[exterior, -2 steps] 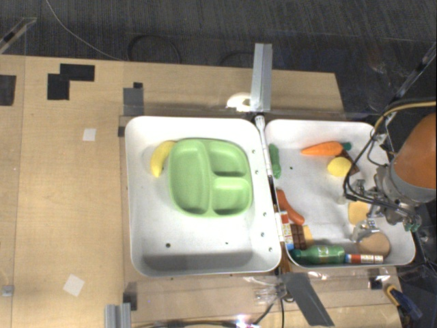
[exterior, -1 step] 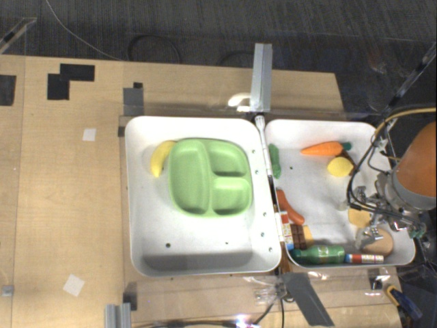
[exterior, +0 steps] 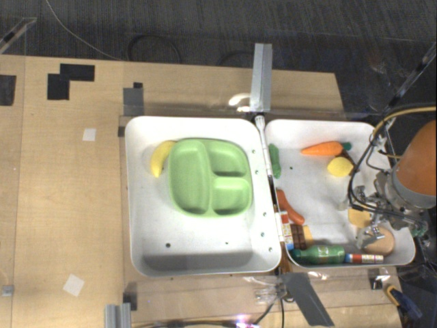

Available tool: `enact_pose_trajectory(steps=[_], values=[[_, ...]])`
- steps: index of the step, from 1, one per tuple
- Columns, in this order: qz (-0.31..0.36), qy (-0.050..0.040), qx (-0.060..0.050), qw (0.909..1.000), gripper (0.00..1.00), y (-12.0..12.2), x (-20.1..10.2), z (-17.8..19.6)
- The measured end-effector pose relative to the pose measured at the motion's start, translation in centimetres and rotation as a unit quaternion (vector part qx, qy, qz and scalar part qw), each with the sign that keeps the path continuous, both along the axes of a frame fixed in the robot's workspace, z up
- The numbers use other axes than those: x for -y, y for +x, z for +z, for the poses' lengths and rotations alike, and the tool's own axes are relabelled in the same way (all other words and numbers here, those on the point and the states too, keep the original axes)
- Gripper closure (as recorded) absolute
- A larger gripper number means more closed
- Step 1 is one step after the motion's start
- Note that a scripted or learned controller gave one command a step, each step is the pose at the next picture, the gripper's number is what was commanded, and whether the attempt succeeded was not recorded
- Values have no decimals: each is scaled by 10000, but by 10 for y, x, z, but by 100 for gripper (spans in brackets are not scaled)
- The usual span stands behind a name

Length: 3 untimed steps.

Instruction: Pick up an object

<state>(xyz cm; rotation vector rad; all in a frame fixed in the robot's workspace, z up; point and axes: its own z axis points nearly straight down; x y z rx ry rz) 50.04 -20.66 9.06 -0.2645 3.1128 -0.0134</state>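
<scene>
Lowest in view, we note the green bottle [exterior: 319, 254] against the right bin's [exterior: 311, 134] front wall (objects cluster there); gripper [exterior: 373, 236] state indeterminate, poised over the tan object [exterior: 381, 243]

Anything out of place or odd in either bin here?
Mildly: a yellow banana lies wedged under the left edge of the green divided tray in the left bin. Nothing looks spilled or damaged.

A green plastic divided tray [exterior: 208, 176] lies in the left white bin [exterior: 147, 251], a yellow plastic banana [exterior: 160, 158] just left of it; the right white bin [exterior: 311, 132] holds an orange plastic carrot [exterior: 322, 149].
</scene>
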Motion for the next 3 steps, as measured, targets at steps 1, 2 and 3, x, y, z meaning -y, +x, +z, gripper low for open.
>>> enact_pose_trajectory(steps=[1,2,3], values=[[2647,-38,-16,9643,0,28,0,0],[3013,-50,1,9535,0,-1,-16,1],[3797,-50,-2,9251,0,-2,-3,0]])
